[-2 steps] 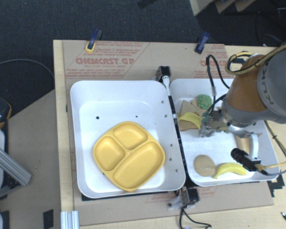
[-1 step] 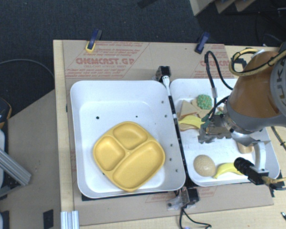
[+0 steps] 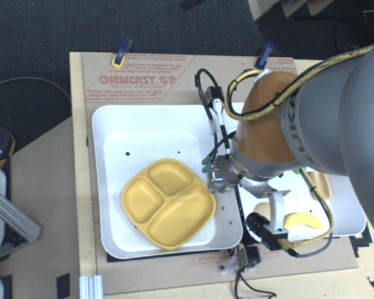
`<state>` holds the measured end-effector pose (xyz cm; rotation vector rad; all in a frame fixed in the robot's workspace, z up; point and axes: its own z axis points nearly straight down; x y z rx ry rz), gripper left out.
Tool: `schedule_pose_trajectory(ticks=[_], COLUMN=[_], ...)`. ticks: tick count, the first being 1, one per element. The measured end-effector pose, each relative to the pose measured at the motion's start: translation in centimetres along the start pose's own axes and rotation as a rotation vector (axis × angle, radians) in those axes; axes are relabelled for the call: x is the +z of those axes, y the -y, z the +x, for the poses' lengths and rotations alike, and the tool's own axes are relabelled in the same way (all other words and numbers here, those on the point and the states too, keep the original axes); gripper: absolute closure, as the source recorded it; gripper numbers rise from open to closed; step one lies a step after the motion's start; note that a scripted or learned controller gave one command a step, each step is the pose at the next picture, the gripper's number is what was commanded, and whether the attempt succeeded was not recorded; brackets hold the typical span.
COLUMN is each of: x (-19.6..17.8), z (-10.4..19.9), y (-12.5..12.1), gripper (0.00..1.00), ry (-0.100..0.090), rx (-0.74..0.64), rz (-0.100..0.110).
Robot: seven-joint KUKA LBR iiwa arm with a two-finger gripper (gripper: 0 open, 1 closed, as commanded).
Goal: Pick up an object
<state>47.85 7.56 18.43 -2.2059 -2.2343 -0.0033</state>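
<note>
A round yellow plastic plate [image 3: 168,202] with three moulded compartments lies flat in the left white shallow bin [image 3: 112,136], toward its near right corner, its edge close to the bin's right wall. The rest of that bin's floor is bare white apart from a few small dark holes.

The big grey arm [image 3: 336,117] comes in from the right and hangs over the seam between the two bins, its orange band [image 3: 262,126] facing up at me and black and yellow cables looping round it. Below the band, the claw [image 3: 217,173] sits low at the left bin's right wall, just beside the plate's upper right rim. The wrist covers it from above, so I cannot tell how it is set, nor whether it is touching the plate or standing just off it.

In the right white bin [image 3: 349,220], mostly hidden under the arm, a small pale yellow curved object [image 3: 305,222] lies near the front edge, well apart from the claw.

Both bins rest on a tan board worktop [image 3: 87,229] printed with red lettering along its far side, with two clips [image 3: 121,53] on that far edge.
</note>
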Motion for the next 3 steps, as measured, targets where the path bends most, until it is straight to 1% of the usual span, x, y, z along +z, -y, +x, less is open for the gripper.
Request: schedule_pose_trajectory(ticks=[1, 2, 3], x=[-15.3, -3.5, -17.0], z=[0.4, 4.7, -3.2], y=[-0.3, -5.4, -5.1], gripper=[1.00, 1.00, 1.00], ry=[-0.001, 0.004, 0.004], rx=[0.008, 0.009, 0.020], rz=[-0.017, 0.010, -0.013])
